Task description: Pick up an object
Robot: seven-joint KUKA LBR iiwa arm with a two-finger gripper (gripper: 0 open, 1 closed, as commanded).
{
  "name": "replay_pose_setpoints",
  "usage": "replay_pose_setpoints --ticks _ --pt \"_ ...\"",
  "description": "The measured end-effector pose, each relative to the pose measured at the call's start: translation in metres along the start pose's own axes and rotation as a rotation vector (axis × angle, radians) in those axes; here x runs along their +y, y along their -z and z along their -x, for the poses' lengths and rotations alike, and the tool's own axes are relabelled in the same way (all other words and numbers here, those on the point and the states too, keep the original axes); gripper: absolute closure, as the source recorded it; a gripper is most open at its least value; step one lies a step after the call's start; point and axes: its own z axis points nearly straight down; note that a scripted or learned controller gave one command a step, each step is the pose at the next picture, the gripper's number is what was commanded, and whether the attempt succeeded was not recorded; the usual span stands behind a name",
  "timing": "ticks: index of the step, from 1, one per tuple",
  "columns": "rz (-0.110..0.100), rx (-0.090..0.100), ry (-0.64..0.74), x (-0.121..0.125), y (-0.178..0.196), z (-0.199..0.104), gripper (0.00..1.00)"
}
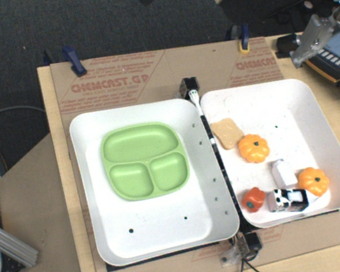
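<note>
Since no object is off the bin floor, step in hand: the very start, with choosing and approaching a target not yet done.
Camera view, left bin (96, 196): lies in the left half of the frame and bears a green divided plate (143, 161) set toward its upper part.
Camera view, right bin (292, 95): lies in the right half of the frame and bears all the small objects.
Tan flat piece (227, 133): near the bin's left wall, just up and left of an orange pumpkin toy (253, 148).
Lower cluster: a red round toy (253, 199), a black-and-white toy (290, 199), a white block (283, 174) and a second orange pumpkin toy (312, 182), close together along the bin's lower edge.
Gripper (307, 43): a grey metal part at the upper right of the frame, outside the bins and well apart from every object; whether it is open or closed, I cannot tell.
Next move, as I judge it: swing left and down over the right bin and descend on one object. The first pumpkin, standing apart from its neighbours, looks the easiest; the crowded lower cluster risks a knock or a double grab.
</note>
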Motion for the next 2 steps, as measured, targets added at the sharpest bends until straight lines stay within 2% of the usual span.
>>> replay_pose_setpoints --ticks 1,2 --pt "-0.019 0.003 0.008 -0.009 -0.007 -0.087 0.0" --pt "-0.019 -0.001 -0.011 -0.009 -0.007 -0.007 0.0"
